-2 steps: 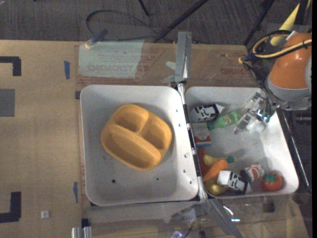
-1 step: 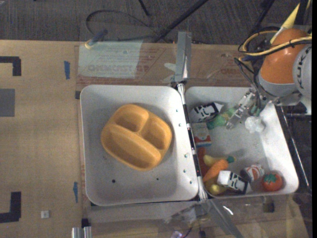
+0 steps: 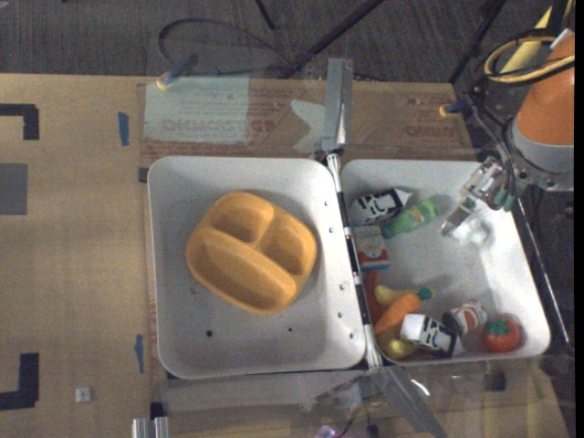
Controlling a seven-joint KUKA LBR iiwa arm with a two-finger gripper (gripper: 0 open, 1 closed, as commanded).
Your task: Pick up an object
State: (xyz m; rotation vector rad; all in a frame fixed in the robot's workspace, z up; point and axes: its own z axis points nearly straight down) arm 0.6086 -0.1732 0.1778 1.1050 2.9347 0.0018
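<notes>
my end effector [image 3: 470, 206] hangs by the right bin's [image 3: 529, 286] far right corner, and I cannot tell its state | nearest toy: green bottle [image 3: 411, 218], just to its left, by the bin's far edge | bottle lies flat, long way pointing at me | small, green, yellow cap

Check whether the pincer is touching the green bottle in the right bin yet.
Apart. In the camera view, bare white bin floor shows between the pincer and the green bottle, which lies to its left by the black-and-white carton.
</notes>
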